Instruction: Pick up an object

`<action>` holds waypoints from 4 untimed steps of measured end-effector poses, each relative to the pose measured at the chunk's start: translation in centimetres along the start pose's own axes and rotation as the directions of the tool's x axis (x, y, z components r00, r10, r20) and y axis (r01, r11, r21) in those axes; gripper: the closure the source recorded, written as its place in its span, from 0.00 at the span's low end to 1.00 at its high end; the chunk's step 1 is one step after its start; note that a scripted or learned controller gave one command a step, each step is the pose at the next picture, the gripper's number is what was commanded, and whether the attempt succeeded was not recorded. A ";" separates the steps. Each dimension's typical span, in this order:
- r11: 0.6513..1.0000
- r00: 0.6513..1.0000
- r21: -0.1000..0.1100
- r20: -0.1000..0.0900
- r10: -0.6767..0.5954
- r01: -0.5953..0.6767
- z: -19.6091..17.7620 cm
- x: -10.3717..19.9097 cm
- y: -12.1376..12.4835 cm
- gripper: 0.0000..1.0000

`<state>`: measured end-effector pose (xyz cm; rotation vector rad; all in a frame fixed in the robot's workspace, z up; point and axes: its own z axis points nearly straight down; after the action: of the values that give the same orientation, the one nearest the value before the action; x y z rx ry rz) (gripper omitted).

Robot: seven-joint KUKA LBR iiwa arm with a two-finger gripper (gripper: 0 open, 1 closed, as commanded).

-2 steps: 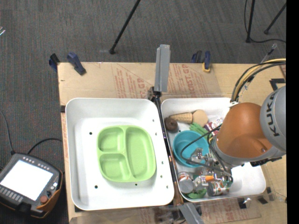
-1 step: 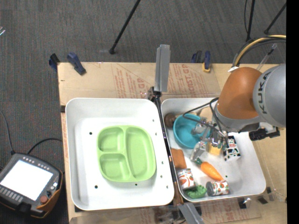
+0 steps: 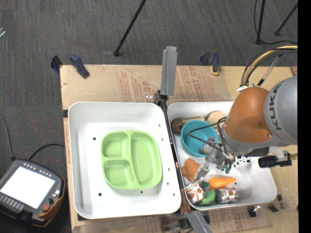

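Teal bowl (image 3: 197,136) beside end effector (image 3: 210,160) | grip unclear | orange carrot (image 3: 222,182), cans (image 3: 195,192) near

right bin (image 3: 265,186) crowded with objects, open room around green tray (image 3: 131,159), left bin (image 3: 80,130)

The arm (image 3: 286,110) is grey, lettered KUKA, with an orange band and yellow cables.

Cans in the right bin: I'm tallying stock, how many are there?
2. One can lies at the right bin's near-left corner; the other can lies just right of it, beneath the toy carrot. The arm may hide more.
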<state>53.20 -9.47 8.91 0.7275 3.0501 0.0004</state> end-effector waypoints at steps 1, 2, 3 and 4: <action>0.992 0.992 0.002 -0.006 0.130 -0.130 0.2 -3.0 1.2 0.00; 0.960 0.960 0.004 -0.008 0.279 -0.279 0.2 0.5 0.5 0.00; 0.882 0.882 0.005 -0.006 0.471 -0.471 0.2 -4.5 3.0 0.00; 0.853 0.853 0.006 -0.006 0.521 -0.521 0.3 -7.8 4.7 0.00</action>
<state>62.27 -8.75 8.66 1.5302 2.7468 0.0000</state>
